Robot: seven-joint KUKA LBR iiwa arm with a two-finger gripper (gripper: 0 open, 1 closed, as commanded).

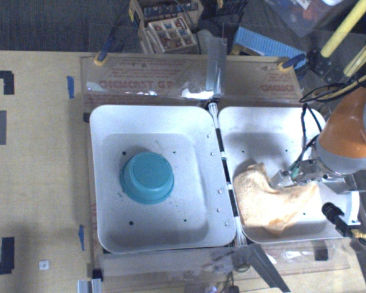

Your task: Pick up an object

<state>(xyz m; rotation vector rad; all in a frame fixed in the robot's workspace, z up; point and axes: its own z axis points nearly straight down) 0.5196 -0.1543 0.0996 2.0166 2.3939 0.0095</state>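
A teal bowl point(147, 177) sits upside down in the middle of the left bin point(110, 127). A tan, crumpled cloth-like object point(265, 203) lies across the near part of the right bin point(250, 124). My gripper point(288, 179) reaches in from the right and hangs low at the cloth's upper right edge, touching or nearly touching it. The orange band point(348, 133) of the arm shows above the wrist, at the right edge of the frame.
A central divider point(222, 163) separates the two bins. Cardboard flaps point(152, 81) stand behind the bins. A black cable point(305, 133) hangs by the wrist. Boxes and clutter lie beyond the bench at the top.
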